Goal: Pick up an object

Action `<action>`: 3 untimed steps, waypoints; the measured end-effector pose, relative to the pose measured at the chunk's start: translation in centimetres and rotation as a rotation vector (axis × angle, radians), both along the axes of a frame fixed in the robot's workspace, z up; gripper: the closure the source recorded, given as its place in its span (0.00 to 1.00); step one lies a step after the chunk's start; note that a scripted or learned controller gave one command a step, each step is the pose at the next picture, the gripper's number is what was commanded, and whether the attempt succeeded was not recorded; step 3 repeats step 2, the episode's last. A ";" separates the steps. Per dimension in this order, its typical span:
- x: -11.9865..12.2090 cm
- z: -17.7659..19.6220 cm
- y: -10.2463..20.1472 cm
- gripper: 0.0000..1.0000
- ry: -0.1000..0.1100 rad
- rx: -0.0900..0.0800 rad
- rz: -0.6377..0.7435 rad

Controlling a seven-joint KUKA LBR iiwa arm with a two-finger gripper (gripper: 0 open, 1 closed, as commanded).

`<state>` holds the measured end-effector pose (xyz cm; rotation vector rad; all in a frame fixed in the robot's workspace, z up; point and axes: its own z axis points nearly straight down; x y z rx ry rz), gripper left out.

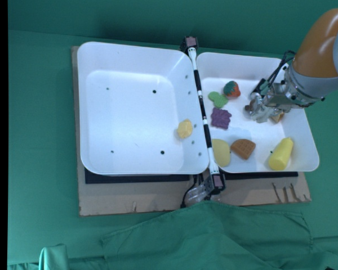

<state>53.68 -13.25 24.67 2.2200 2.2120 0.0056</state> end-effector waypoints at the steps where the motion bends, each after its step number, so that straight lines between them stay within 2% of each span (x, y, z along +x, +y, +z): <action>1: 0.0 6.6 -0.5 1.00 -0.004 -0.001 0.000; 2: 0.4 12.9 -1.3 1.00 -0.003 -0.001 0.001; 3: 0.4 12.9 -1.3 1.00 -0.003 -0.001 0.001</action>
